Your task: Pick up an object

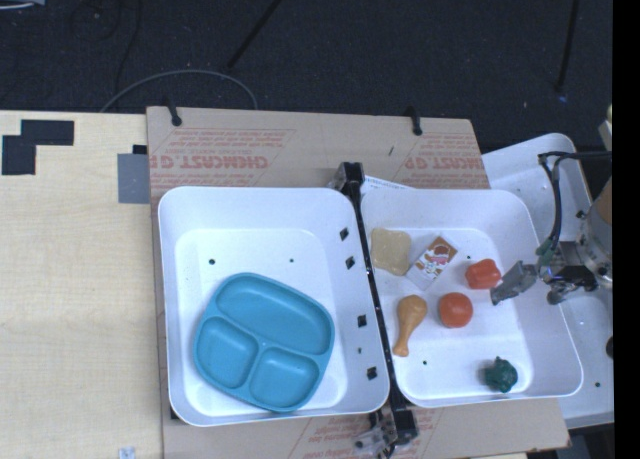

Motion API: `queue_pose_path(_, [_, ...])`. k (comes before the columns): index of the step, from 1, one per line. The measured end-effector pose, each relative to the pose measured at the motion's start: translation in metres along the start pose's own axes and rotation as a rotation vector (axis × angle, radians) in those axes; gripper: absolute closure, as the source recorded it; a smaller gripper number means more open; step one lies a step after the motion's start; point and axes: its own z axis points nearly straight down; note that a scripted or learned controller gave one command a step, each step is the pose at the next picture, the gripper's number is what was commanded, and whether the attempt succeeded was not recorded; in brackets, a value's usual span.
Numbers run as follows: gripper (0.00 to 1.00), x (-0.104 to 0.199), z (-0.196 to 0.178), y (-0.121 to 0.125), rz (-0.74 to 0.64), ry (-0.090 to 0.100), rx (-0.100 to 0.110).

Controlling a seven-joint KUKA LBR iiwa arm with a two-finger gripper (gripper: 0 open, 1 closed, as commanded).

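Camera view: one blue divided plate (263,341) in the left bin (190,217), five items in the right bin (520,209), gripper (532,285) open, holding nothing.

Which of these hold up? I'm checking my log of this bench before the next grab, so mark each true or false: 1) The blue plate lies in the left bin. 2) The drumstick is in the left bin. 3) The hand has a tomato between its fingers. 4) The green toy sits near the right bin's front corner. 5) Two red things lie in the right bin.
1) True: the blue plate lies in the left bin.
2) False: the drumstick lies in the right bin.
3) False: the hand is at the right bin's right side, apart from the tomato.
4) True: the green toy is there.
5) True: the tomato and a smaller red thing.
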Motion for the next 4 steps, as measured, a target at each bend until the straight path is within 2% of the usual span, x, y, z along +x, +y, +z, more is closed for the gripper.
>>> queue_pose_path(1, [0.00,0.000,-0.006,0.002,-0.003,-0.003,-0.012])
queue_pose_path(4, [0.00,0.006,0.131,0.012,-0.002,0.000,-0.006])
